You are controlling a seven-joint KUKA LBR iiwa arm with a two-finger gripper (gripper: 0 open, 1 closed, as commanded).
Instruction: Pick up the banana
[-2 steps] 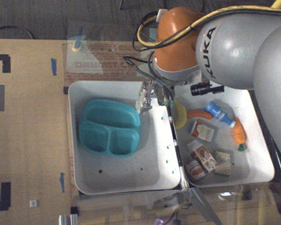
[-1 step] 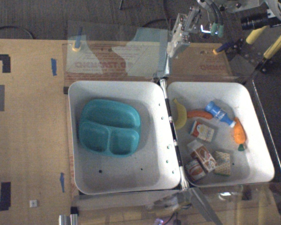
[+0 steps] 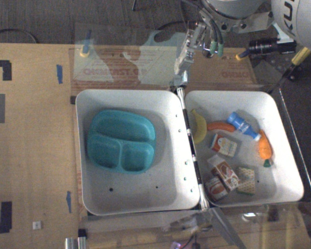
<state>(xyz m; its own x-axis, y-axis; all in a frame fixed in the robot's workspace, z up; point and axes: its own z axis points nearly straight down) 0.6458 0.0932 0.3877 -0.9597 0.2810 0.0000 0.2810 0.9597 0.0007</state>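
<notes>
The yellow banana (image 3: 198,127) lies in the right bin (image 3: 285,139), against its left wall near the back. The gripper (image 3: 182,74) hangs high over the back edge of the bench, above the seam between the two bins. It is behind the banana and a little to its left, well apart from it. Nothing shows in its grasp.
An orange sausage-like piece (image 3: 220,126) touches the banana's right side. A blue bottle (image 3: 243,125), a carrot (image 3: 265,148), a small carton (image 3: 225,144) and several boxed items (image 3: 225,174) fill the right bin. A teal divided plate (image 3: 122,140) lies in the left bin (image 3: 93,191).
</notes>
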